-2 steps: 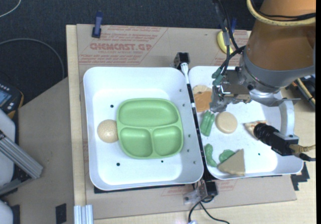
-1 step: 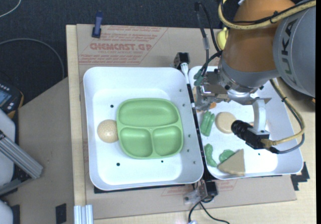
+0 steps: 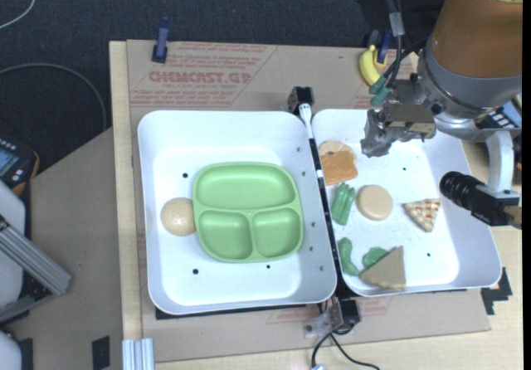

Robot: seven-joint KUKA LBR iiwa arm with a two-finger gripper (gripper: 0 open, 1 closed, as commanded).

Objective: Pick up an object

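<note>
A toast slice (image 3: 338,167) lies in the upper left part of the right bin (image 3: 465,265), close to the divider between the two bins, with a pale round piece (image 3: 333,148) just above it. The gripper (image 3: 375,147) hangs just to the right of the toast and slightly higher in the frame, near it but apart from it. Whether it is released or clenched I cannot tell, and nothing shows held in it.

Lower in the same bin, a green pod (image 3: 342,203) lies below the toast, and a cream round biscuit (image 3: 374,202) sits just beside it to the right. A pizza wedge (image 3: 423,213) lies further right. Toward the lower edge, a tan sandwich triangle (image 3: 385,270) rests partly over a green leaf piece (image 3: 373,256), with another green pod (image 3: 346,255) to its left.

The left bin (image 3: 166,144) holds a green divided plate (image 3: 247,211) in the middle, and a beige ball (image 3: 177,216) touches the plate's left edge. The arm (image 3: 477,20) fills the upper right of the frame.
</note>
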